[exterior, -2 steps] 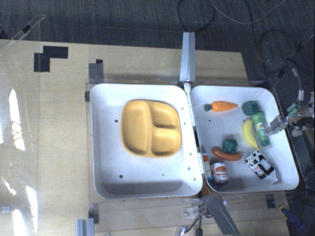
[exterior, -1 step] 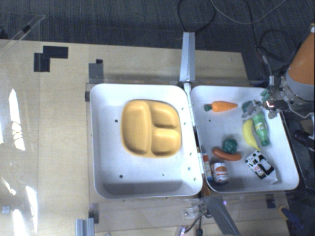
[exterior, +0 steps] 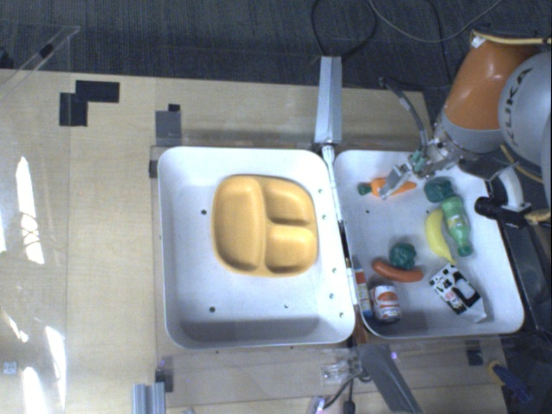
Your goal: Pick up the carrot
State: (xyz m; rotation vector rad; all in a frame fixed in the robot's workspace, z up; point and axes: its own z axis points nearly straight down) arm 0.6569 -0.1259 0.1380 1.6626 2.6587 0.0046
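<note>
The carrot [exterior: 380,187] is small and orange with a green end. It lies in the right bin [exterior: 509,317] near its far left corner. My gripper [exterior: 405,178] reaches in from the right and sits low over the carrot's right end, touching or nearly touching it. The grey arm with its orange band [exterior: 483,84] rises behind it at the upper right. The carrot's right part is partly hidden by the gripper.
In the right bin lie a teal item [exterior: 438,188], a green bottle [exterior: 456,224], a banana [exterior: 436,236], a dark green lump [exterior: 402,254], a sausage [exterior: 397,272], a can [exterior: 385,301] and a black-and-white box [exterior: 455,288]. The left bin [exterior: 181,317] holds a yellow divided tray [exterior: 263,224].
</note>
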